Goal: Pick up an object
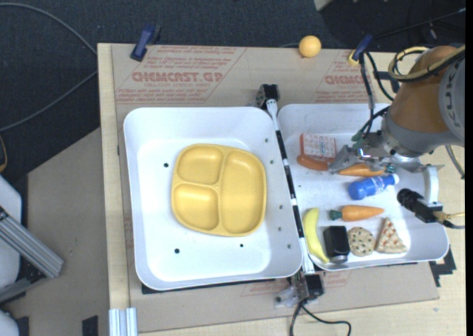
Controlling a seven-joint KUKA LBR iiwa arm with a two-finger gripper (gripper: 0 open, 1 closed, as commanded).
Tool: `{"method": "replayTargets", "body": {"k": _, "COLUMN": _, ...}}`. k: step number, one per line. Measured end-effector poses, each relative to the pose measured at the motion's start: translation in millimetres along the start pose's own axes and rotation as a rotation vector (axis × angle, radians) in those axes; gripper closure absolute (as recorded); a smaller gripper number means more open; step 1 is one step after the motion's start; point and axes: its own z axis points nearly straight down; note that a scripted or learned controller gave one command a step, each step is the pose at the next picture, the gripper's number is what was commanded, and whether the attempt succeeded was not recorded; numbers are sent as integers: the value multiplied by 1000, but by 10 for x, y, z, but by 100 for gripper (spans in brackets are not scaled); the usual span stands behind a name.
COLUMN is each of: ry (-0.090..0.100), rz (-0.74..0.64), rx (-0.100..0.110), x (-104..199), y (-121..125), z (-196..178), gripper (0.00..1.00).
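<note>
Gripper (346, 162) sits low in the right bin (429, 252), fingers spread around one end of a carrot (356, 170), with a small red-and-white packet (319, 145) and a blue bottle (372, 185) close beside. Nearer the front lie a second carrot (362, 213), banana (313, 234), black block (336, 242), cookie (361, 241) and pizza slice (390, 238). The left bin (148, 201) holds a yellow divided plate (219, 188).

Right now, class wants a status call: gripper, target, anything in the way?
Gripper low in right white bin, over orange carrot-like piece. No grasp confirmed. Blue plastic bottle close alongside; red-and-white packet just behind.
</note>
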Motion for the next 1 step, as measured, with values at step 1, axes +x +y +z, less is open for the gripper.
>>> {"method": "replayTargets", "body": {"k": 1, "ry": 2, "rz": 2, "rx": 12, "x": -358, "y": 173, "z": -863, "gripper": 0}}
